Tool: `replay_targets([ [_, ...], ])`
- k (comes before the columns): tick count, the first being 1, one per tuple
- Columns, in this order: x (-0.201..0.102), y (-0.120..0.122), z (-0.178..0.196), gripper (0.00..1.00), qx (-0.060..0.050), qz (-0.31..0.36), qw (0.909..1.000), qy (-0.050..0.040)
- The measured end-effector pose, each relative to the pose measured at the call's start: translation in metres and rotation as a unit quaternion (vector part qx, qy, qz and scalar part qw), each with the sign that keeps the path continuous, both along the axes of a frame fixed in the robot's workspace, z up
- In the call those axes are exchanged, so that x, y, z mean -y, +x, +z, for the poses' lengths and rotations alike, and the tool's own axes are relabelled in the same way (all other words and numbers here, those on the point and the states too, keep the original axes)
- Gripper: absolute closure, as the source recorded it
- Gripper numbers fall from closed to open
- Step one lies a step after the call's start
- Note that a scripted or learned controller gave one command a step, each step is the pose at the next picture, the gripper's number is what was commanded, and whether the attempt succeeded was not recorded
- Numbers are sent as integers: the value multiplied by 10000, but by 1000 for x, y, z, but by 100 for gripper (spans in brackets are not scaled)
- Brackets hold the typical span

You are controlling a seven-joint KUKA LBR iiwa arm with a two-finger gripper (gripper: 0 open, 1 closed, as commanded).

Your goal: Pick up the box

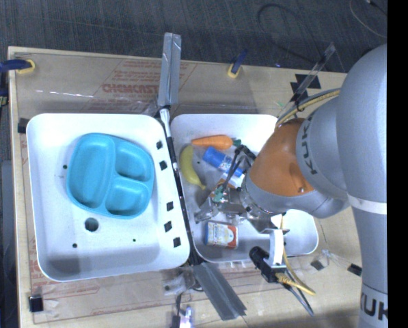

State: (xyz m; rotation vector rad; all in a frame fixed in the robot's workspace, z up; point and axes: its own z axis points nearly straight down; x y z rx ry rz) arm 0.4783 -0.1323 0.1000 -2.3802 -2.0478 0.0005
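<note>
The box (pixel 221 234) is small, orange and white, and lies flat near the front of the right bin (pixel 303 241). My gripper (pixel 214 207) hangs low in that bin, just behind the box and close above its far edge. The orange band of the arm (pixel 279 166) hides the middle of the bin. Nothing is visibly held.
A yellow banana (pixel 190 166), an orange carrot (pixel 212 142) and a blue bottle (pixel 221 161) lie at the back of the right bin, close to the gripper. The left bin (pixel 53 244) holds a blue divided tray (pixel 111 175). A divider rail (pixel 173 197) separates the bins.
</note>
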Motion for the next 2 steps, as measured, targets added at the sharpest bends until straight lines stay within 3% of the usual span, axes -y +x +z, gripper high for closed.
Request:
replay_targets([
  [1,0,1,8,100,-8,31,10000,-2],
  [2,0,1,8,0,-5,32,10000,-4],
])
